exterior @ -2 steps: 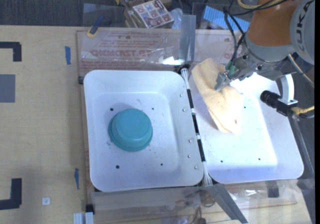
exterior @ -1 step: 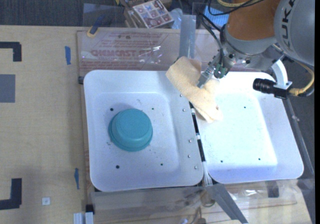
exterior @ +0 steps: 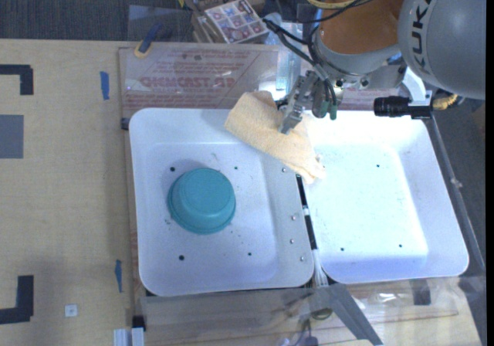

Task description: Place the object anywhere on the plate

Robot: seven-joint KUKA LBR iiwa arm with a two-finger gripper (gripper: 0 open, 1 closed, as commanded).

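The yellow cloth (exterior: 270, 136) hangs at the back of the bench, over the rear part of the seam between the 2 bins. It is a limp, pale yellow piece, longer than it is wide. Its long axis runs on a slant from the back rim of the left bin (exterior: 154, 128) down and right to the near corner of the right bin (exterior: 440, 259), where its lower tip droops just past the divider.

My gripper (exterior: 295, 114) sits at the upper middle of the cloth, and the cloth spreads out both ways from it. I judge that I am pinching a fold of it between my fingers, since the fabric looks gathered and lifted there rather than lying flat. The contact itself is small and partly hidden by my wrist, so I hold that loosely.

The teal plate (exterior: 202, 199) lies in the left bin, near its middle, well apart from the cloth. From my gripper it lies to the left and toward the front of the bench. That is the relation that counts: I need to carry the cloth leftward and forward across the left bin, until its bulk hangs over the plate, before I lower and let go.
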